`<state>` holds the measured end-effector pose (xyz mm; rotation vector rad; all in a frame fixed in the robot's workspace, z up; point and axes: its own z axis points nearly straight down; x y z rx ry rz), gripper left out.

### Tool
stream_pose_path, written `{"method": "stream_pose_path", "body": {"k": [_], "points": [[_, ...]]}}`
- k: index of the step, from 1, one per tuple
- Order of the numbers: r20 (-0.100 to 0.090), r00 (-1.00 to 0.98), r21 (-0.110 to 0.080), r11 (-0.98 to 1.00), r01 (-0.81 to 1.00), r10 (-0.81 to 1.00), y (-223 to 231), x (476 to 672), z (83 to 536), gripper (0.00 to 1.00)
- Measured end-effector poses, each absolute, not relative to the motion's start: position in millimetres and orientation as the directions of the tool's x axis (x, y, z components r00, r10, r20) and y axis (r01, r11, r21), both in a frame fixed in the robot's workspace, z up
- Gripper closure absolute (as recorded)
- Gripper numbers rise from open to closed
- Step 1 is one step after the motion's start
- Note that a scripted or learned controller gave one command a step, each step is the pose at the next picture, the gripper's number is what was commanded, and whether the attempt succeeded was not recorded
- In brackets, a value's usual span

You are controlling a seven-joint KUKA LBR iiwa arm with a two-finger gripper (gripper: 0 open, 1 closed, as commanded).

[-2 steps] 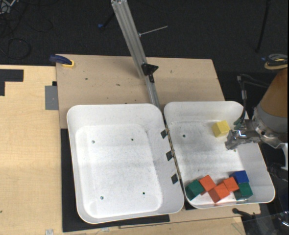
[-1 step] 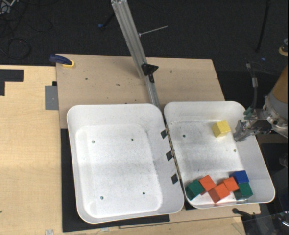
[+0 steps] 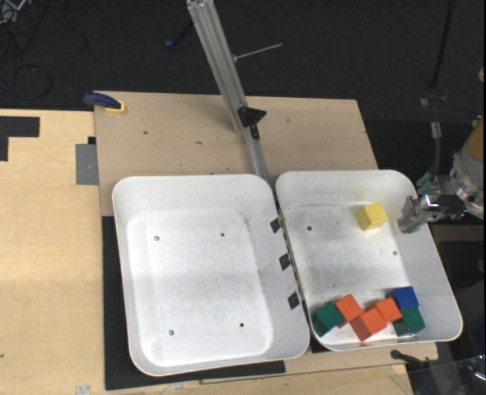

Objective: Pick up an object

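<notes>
Yellow block [image 3: 372, 216] lies untouched in right bin [image 3: 342, 189]; gripper [image 3: 413, 215], jaw state indiscernible, hovers beside it—approach stage; descent presumably follows.

arm [image 3: 472, 159]: grey w/ orange band | claw [image 3: 413, 214]: metallic silver, dark fittings

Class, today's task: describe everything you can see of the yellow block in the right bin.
The yellow block is a small cube-like piece, plain yellow and matte, with its top face lit brighter than its sides. It lies alone on the floor of the right bin, in the far part, turned slightly askew to the bin's walls. Nothing touches it except the bin floor. The gripper sits just to its right, near the bin's rim, apart from it. The other blocks are clustered at the near edge.
</notes>
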<state>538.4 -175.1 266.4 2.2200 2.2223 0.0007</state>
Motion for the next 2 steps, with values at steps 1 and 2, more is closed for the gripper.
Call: {"method": "stream_pose_path", "body": {"k": [1, 2], "points": [[0.001, -0.004, -0.001, 0.004, 1.000, 1.000, -134, 552.7, 266, 1.00], [0.003, -0.004, -0.005, 0.004, 1.000, 1.000, -82, 566.2, 248, 1.00]]}}
